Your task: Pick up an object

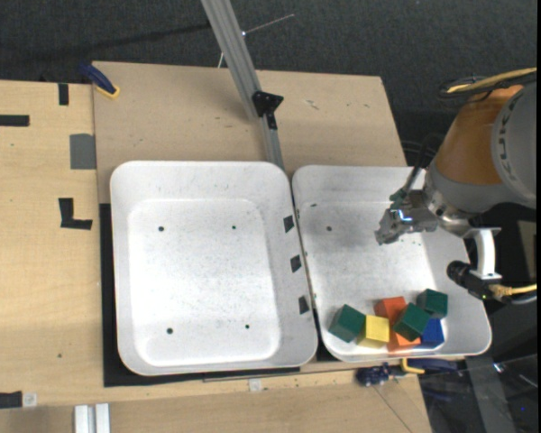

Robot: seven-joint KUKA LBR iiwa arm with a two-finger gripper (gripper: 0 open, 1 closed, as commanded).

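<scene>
Right bin (343, 197) holds coloured blocks (392, 321).

light: even, moderately bright | shadows: soft, faint | glare: none | focus: slightly soft, grainy

Arm (487, 152) cut off at the right edge, gripper (392, 225) finger gap too small to tell, orange block (404, 339) half hidden under neighbouring blocks.

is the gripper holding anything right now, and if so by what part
Nothing is held. The gripper hangs over bare floor of the right bin, apart from the blocks clustered at its near edge.
</scene>
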